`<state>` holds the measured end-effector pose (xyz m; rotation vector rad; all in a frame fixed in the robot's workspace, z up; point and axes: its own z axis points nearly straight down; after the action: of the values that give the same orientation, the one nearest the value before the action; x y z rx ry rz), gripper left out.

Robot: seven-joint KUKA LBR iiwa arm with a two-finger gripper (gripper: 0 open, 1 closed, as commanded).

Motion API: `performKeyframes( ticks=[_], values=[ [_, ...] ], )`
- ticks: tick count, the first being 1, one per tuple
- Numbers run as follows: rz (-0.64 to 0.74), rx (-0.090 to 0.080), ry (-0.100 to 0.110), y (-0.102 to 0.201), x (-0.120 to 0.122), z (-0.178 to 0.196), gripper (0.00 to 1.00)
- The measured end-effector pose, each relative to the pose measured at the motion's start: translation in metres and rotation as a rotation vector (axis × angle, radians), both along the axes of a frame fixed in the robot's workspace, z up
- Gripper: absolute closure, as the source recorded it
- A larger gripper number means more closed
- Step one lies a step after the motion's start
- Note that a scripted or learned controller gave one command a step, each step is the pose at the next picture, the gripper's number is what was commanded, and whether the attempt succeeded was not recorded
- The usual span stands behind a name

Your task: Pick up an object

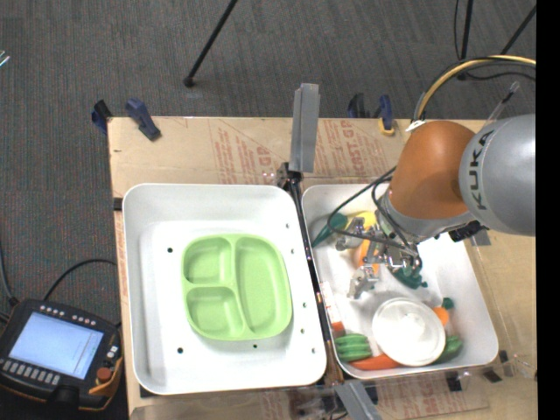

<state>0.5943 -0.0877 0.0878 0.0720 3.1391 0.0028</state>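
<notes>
Orange carrot point(378, 363) beside white bowl point(408, 331), claw point(367, 274) above toys

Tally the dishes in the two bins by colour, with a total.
Green: 1, the divided tray in the left bin.
White: 1, the bowl in the right bin.
Total: 2 dishes.
The small toys around the bowl overlap too much to count.

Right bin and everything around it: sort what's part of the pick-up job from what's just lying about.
Job:
gripper
right bin
white bowl
green toy
orange toy

Lying about:
left bin
green tray
pendant
blue clamps
</notes>
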Motion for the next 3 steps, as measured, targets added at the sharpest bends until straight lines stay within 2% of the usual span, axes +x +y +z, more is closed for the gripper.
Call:
performKeyframes(
  ticks=[1,2,3],
  values=[
    [-0.054,0.0,0.003,0.002,-0.02,-0.001,0.0],
    [-0.022,-0.001,0.0,-0.005,0.032,0.001,0.0],
    [-0.018,-0.001,-0.004,-0.003,0.033,0.012,1.0]
  ],
)
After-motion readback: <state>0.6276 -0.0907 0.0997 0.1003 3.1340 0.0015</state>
